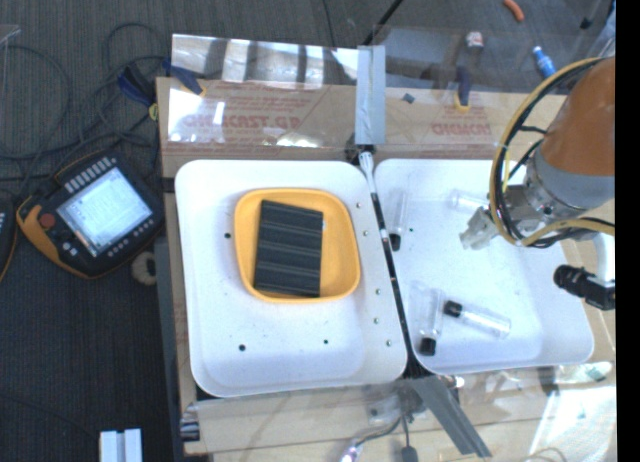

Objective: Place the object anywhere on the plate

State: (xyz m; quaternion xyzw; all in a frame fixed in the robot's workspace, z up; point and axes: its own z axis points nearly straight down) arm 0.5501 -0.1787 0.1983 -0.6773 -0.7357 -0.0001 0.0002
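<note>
Claw (478, 230): one, pale, at the end of the grey arm (575, 165) with the orange band, hanging over the right bin (560, 345) near that bin's middle toward its far side. Whether it is spread or pressed together cannot be told; nothing is seen between its tips.

Right bin: several clear plastic tubes. One with a black cap (474, 317) lies toward the near edge; another (429, 322) lies beside it by the near left corner, a dark end pointing at the near rim; one (394, 218) lies along the left rim; one faint (465, 199) toward the far side, just beside the claw.

Left bin (290, 360): one yellow plate (343, 250), in the far half. One black ribbed block (289, 248) lies flat on the plate's middle.

Around the worktop: one handheld control pendant (88, 215) with a lit screen on the floor to the left, cables beside it.
</note>
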